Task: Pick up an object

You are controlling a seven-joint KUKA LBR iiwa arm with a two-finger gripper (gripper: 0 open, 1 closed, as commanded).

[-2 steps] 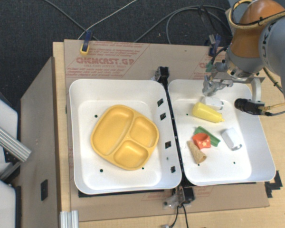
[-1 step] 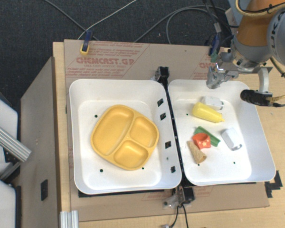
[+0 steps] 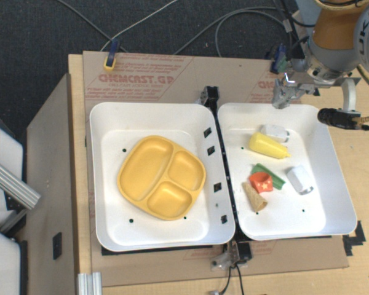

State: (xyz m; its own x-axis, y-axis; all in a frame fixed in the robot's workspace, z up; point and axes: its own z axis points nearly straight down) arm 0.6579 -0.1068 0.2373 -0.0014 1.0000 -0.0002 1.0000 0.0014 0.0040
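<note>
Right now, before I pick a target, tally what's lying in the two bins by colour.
Yellow: 2, the divided plate in the left bin and the yellow object in the right bin
White or grey: 2, the white piece and the grey piece
Red: 1
Green: 1
Tan: 1
Total: 7

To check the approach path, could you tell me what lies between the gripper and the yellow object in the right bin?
In the camera view, between the gripper and the yellow object lie the right bin's far rim, bare white floor, and a small white object.
</note>
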